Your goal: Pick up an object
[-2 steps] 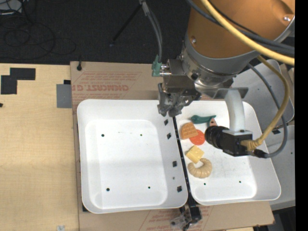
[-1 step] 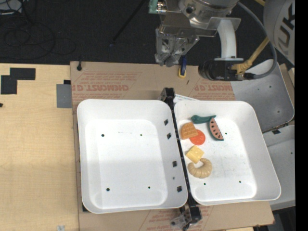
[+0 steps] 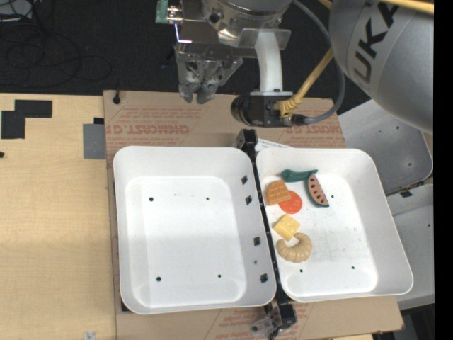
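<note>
Several small toy foods lie in the right bin (image 3: 368, 190): a teal piece (image 3: 298, 175), a watermelon slice (image 3: 318, 190), a tan waffle-like piece (image 3: 277, 190), a red-orange disc (image 3: 291, 203), a yellow block (image 3: 287, 227) and a beige croissant shape (image 3: 295, 248). My gripper (image 3: 200, 89) hangs high above the far edge of the left bin (image 3: 134, 190), well away from the foods. Its fingers point down close together with nothing seen between them.
The two white bins sit side by side on a cardboard sheet (image 3: 170, 122) over a wooden bench (image 3: 49, 211). A black clip strip (image 3: 256, 211) joins the bins. The big grey arm body (image 3: 389, 41) fills the upper right.
</note>
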You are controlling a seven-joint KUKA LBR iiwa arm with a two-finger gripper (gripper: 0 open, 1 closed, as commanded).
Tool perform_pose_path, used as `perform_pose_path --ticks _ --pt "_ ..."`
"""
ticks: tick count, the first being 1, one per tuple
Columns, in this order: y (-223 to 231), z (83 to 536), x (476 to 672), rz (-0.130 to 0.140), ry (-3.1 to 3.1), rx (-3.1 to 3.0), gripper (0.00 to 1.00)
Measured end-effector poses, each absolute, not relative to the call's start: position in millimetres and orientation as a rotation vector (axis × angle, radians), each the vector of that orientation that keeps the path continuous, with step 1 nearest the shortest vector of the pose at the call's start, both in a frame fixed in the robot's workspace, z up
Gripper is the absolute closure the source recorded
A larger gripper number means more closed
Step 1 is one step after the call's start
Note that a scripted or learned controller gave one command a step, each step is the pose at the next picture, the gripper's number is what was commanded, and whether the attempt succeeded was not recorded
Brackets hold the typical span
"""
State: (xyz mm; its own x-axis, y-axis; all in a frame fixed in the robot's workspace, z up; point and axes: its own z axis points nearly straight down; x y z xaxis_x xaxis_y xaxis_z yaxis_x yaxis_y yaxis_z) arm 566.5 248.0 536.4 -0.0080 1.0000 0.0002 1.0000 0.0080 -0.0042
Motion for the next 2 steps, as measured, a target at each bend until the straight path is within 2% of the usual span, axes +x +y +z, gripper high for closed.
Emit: perform_pose_path --ticks 1,2 --pt "242.8 534.5 644.8 0.009 -2.218 -2.223 1.00" --pt "242.8 537.3 630.9 0.009 -2.220 -2.219 1.00"
